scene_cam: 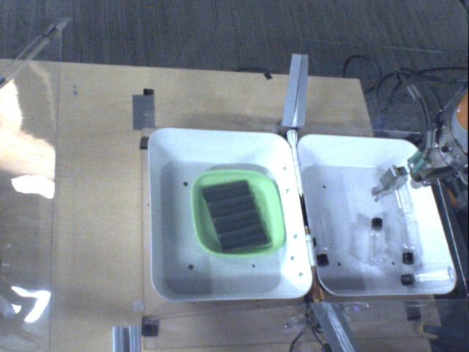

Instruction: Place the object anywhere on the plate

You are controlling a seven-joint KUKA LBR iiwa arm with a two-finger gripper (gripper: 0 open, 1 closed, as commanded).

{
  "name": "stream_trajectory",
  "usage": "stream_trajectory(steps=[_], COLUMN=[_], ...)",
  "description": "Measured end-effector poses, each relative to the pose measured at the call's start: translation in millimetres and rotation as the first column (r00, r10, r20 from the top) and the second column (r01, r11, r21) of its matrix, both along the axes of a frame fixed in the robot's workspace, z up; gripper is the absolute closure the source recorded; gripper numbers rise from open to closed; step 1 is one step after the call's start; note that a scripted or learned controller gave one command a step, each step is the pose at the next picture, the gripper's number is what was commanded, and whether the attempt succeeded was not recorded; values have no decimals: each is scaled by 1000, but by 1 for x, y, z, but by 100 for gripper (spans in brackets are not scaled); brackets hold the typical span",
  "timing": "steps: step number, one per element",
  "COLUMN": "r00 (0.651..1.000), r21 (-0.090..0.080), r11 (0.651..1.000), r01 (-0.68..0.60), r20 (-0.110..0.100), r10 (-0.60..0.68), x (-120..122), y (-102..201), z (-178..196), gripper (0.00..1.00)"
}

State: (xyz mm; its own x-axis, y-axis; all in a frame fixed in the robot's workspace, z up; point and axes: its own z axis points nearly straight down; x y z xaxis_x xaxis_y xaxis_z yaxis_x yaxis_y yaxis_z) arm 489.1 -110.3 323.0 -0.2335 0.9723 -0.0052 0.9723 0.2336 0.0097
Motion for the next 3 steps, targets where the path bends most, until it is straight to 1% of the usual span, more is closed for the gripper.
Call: stream_trajectory(steps=[1, 2, 3], r00=[998, 999, 1000], r21=[-2, -7, 2], r11=[998, 999, 1000], r01=[57, 48, 4], r20=[3, 13, -6], r10=[-57, -48, -4], x=[0, 3, 8], y=[-87, -86, -24], z=[52, 65, -104], gripper=[0, 100, 100])
